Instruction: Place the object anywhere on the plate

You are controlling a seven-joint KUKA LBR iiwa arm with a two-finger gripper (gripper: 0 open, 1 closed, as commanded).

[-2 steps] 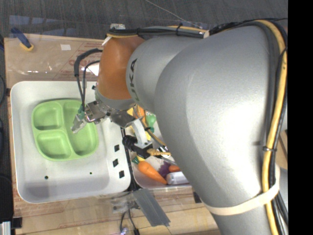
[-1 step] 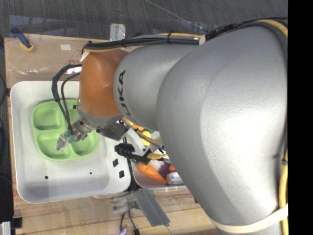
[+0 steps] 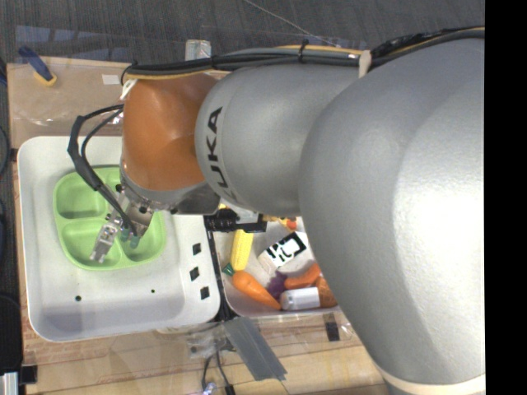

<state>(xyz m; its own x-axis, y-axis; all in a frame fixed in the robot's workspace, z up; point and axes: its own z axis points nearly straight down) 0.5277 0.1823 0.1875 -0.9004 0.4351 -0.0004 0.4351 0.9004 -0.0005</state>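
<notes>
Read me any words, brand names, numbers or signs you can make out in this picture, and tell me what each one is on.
"UKA": dark letters running up the grey arm just past its orange band; the start of the name is hidden by the curve.
White card with black marks among the things in the right bin: a printed pattern, too blurred to read.
Nothing readable on the green plate or the left bin.

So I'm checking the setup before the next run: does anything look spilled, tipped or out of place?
Nothing stands out. The green divided plate lies flat in the left white bin; the hand is over it.
</notes>
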